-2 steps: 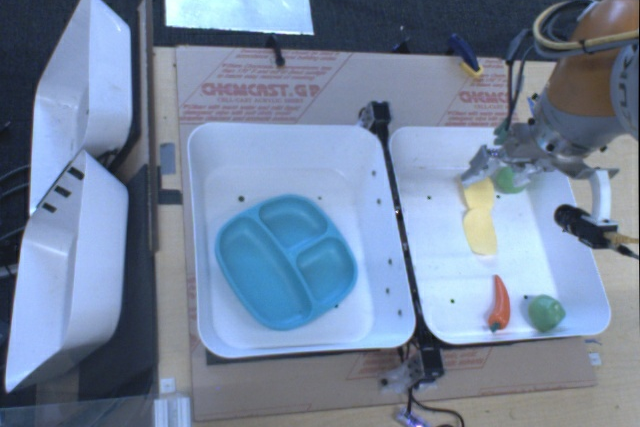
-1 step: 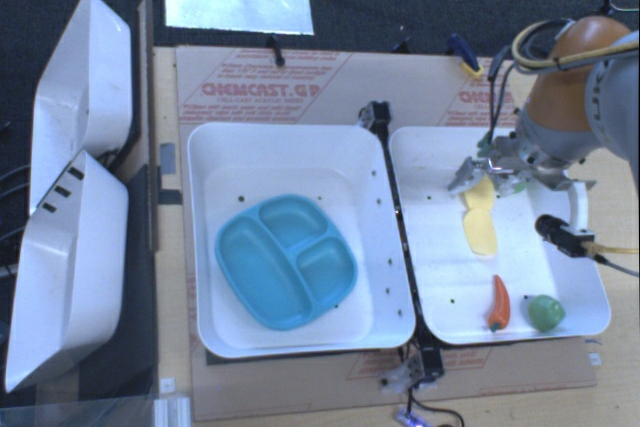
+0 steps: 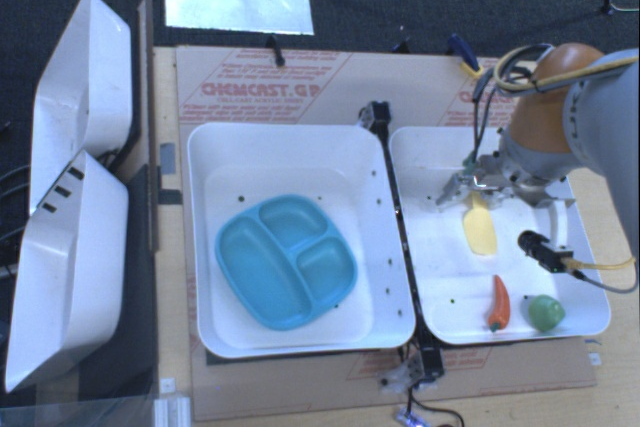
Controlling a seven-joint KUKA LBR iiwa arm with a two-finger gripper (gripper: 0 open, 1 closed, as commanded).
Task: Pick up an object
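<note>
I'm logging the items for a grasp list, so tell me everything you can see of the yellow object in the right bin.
The yellow object is a pale, smooth, elongated piece, rounded at its lower end, plastic by its look. It lies flat on the floor of the right bin, lengthwise up and down the view. Its upper end sits right under the hand. The orange carrot and the green item lie apart from it.

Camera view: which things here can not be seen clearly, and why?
- Claw: the wrist above covers it, so open or shut is unclear.
- Yellow object: its top end is hidden under the claw, so contact is unclear.
- Green object: too small to identify.
- Arm: cut off by the right edge.
</note>
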